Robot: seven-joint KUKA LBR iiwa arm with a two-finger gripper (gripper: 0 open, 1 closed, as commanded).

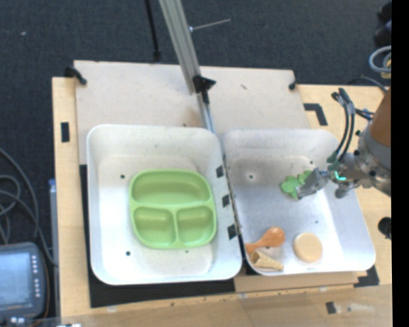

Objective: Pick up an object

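The worktop (68, 203) carries two shallow white bins side by side. The left bin (109, 176) holds a light green divided plate (172, 208) with one long compartment at the far side and two smaller ones nearer the camera; it lies flat near the bin's middle. No writing or brand mark can be read on the plate, the bins or anything else in view.

In the right bin (341, 223) three things lie along the near edge: an orange spoon-like piece (268, 238), a pale cone-shaped piece (266, 258) touching it just below, and a round tan disc (308, 246) a little to their right, apart from both.

The arm comes in from the right, and its end effector (307, 187) sits low over the middle of the right bin. A small green object (293, 183) lies right at its tip, touching or nearly so. The picture is too blurred there to say whether the green object is between the fingers, and I cannot tell how the end effector is set.

A grey metal pole (180, 36) rises from the far edge between the bins. A grey screen unit (12, 281) stands on the floor at lower left.
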